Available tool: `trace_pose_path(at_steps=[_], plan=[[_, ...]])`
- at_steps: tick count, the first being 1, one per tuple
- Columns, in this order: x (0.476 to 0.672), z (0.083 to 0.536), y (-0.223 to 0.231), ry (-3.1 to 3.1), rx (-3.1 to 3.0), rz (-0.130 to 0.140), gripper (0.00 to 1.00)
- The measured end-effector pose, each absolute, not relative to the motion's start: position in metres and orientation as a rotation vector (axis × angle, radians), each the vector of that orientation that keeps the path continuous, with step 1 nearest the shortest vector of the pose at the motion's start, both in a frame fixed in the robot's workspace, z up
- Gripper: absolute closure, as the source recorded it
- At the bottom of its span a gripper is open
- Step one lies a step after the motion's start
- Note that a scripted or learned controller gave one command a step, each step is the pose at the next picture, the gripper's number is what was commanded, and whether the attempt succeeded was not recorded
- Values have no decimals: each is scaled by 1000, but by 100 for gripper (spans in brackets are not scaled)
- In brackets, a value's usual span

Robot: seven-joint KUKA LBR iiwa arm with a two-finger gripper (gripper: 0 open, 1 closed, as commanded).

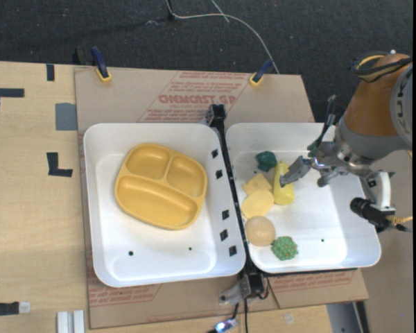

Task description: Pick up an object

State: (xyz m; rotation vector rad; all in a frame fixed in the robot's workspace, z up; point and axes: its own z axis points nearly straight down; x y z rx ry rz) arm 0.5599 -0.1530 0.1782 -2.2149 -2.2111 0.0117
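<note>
— What lies in the right bin?

— A cluster of small toy foods toward its left side: a dark green piece at the top, a yellow upright piece just below it, two pale yellow pieces touching each other beside that, a round tan ball lower down, and a bright green bumpy piece near the bin's front edge.

— And the pincer?

— It hangs over the right bin, its dark tip just above the yellow upright piece. Whether its fingers are apart or together cannot be told from this angle, and no object shows between them.

— The arm?

— Grey with an orange band, reaching in from the right edge above the bin's far corner.

— What sits in the left bin?

— A yellow divided tray, lying flat near the middle, slightly turned.

— The setting?

— Both white bins stand side by side on a brown cardboard sheet, held by two blue-and-yellow clamps at its far edge, on a pale wooden desk.
</note>
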Motion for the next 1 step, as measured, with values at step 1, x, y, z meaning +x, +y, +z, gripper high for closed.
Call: trace_pose_path(at_steps=[1], plan=[[562, 183, -153, -2220, -2217, 3, 0]])
